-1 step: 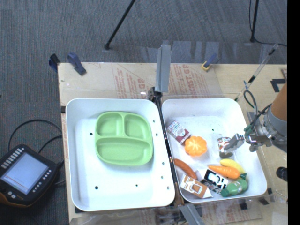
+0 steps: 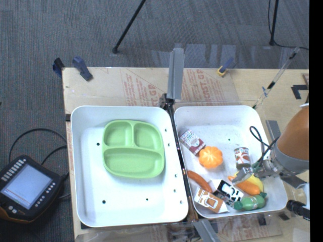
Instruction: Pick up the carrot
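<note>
Since the carrot [image 2: 200,180] lies at the front left of the right bin [image 2: 217,112], close against the wall next to the left bin [image 2: 81,135], you should plan the approach around that wall; it runs slantwise, thick end up-left, tip toward a small carton [image 2: 209,200] and a black-and-white toy [image 2: 227,190] that sit just beside it. The gripper [image 2: 251,171] hangs at the bin's right side over a yellow and orange cluster [image 2: 251,185], well apart from the carrot, and whether the claw is spread or clenched cannot be told from here; treat it as unconfirmed before you descend. Carry it left across the bin, passing in front of the orange fruit [image 2: 210,157]; turn the wrist so the closing line crosses the carrot's narrow width; aim for the thicker upper half, where there is bare floor on the side away from the wall; the risk, as I judge it, is catching the carton or nudging the carrot tighter against the wall.
</note>
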You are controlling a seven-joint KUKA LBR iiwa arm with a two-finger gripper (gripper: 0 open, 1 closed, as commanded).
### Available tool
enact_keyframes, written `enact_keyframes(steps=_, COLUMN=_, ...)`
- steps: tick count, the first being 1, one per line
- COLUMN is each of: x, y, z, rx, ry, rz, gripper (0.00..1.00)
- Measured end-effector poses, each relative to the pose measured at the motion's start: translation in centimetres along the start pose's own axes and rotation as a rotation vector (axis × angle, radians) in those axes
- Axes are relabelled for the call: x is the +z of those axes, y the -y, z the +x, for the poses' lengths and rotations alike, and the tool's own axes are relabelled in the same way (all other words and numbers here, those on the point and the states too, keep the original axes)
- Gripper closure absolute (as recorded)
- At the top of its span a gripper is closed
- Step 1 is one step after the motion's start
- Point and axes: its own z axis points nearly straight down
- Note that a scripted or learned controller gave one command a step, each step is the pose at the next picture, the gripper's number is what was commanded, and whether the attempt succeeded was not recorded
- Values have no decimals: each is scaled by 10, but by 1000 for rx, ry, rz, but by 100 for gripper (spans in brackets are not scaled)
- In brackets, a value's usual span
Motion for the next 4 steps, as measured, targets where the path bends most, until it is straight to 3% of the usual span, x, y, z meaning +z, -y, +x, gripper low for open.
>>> enact_keyframes(steps=1, x=0, y=-33, z=96, rx=-285, ry=5, rz=0, gripper=0)
enact_keyframes(steps=2, x=1, y=-29, z=106, rx=-229, ry=3, rz=2, gripper=0)
enact_keyframes(steps=3, x=0, y=-79, z=109, rx=-309, ry=5, rz=1, gripper=0)
enact_keyframes(steps=4, x=-9, y=-79, z=107, rx=-304, ry=3, rz=2, gripper=100)
